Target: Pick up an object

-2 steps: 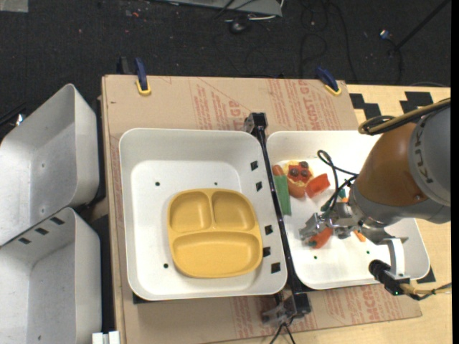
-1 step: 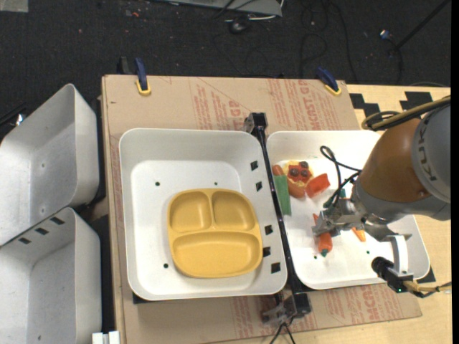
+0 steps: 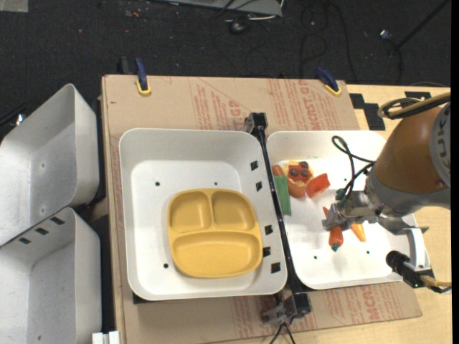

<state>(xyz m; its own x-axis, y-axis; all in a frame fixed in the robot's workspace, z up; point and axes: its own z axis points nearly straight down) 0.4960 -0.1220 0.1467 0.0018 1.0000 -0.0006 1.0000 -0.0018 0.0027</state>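
Down low in the right bin (image 3: 401,276), over its middle and toward the right wall: the gripper (image 3: 343,221), reached in from the desk's right side. Just under and beside it, an orange-red carrot-like toy (image 3: 336,238) lying on the bin floor, with a smaller orange piece (image 3: 358,231) touching or nearly touching it. State of the fingers: cannot tell, hidden in the dark wrist hardware and cables; nothing clearly pinched between them.

Further up the same bin, near the divider: a green stick (image 3: 282,193) lying lengthwise, a red-and-yellow toy with dark spots (image 3: 297,171), and a red wedge (image 3: 318,184) beside it. In the left bin (image 3: 136,156), a yellow divided plate (image 3: 214,232) sitting flat in the middle.

Judged from looks: small plastic play food, light, stiff, smooth and probably a bit slippery, not fragile. Best taken across the narrow width at mid-length, away from the tapered tip, with the neighbouring orange piece likely to get nudged.
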